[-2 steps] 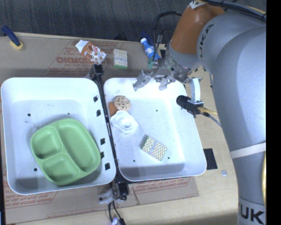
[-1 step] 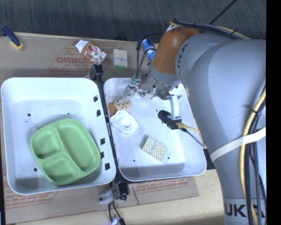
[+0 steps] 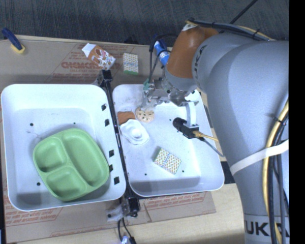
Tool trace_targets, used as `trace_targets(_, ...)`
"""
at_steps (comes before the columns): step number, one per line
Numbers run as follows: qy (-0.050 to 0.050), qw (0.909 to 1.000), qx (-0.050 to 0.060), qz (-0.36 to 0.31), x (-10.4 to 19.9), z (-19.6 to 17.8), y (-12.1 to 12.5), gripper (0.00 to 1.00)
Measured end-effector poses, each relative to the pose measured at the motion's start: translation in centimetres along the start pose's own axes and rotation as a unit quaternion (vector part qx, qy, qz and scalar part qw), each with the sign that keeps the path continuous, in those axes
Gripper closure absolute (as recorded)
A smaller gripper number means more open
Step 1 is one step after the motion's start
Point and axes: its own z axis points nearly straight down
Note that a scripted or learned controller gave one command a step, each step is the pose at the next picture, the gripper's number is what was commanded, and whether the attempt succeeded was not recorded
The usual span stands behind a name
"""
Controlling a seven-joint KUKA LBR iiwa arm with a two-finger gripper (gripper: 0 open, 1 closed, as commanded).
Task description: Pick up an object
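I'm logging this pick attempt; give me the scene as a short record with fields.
left bin: green plate with three compartments
right bin: cookie, brown piece, white cup, patterned packet
end effector: in the right bin's far left part, just above the cookie
grasp: cannot tell
behind bins: two packets on the cardboard

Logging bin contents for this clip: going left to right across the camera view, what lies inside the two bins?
Green divided plate → brown flat piece → speckled cookie → patterned packet. The white cup-like item is left out, since it overlaps the brown piece and the cookie sideways.
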Motion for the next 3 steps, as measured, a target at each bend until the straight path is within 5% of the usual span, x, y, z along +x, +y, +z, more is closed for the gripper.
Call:
trace_targets(1, 0.0, 1.0, 0.003, 0.002, 8.2, -8.6, -1.5, 1.0)
trace_targets(2, 0.0, 1.0, 0.004, 0.002, 8.2, -8.5, -1.5, 0.0)
trace_targets(3, -0.001, 1.0, 0.005, 0.003, 6.2, -8.5, -2.3, 0.0)
